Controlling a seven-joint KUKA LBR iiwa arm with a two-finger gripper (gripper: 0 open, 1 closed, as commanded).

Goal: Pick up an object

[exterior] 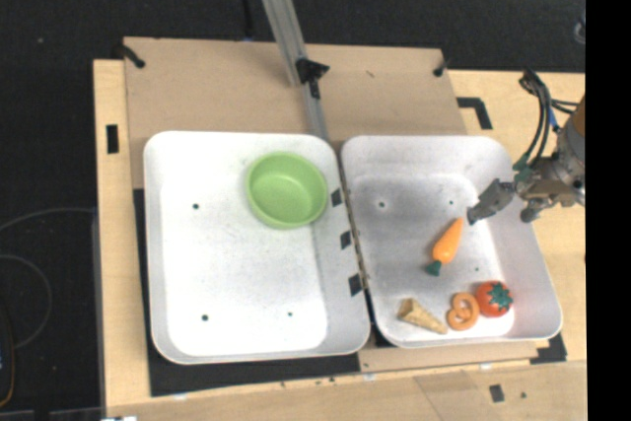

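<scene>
The right bin [414, 163] holds several toy foods. An orange carrot [448, 241] with a green stem lies tilted near its middle. A red tomato [494, 299], an orange pretzel-like ring [461, 311] and a beige cone [421, 315] lie along its front edge. My gripper [505, 210] hovers over the bin's right side, up and to the right of the carrot. It is open, with nothing between its fingers; one dark finger [486, 203] points toward the carrot.
A green bowl [287, 190] sits at the back right of the left bin [197, 291]. A grey metal pole [281, 10] slants from the top down to the gap between the bins. Cables hang by the arm at the right.
</scene>
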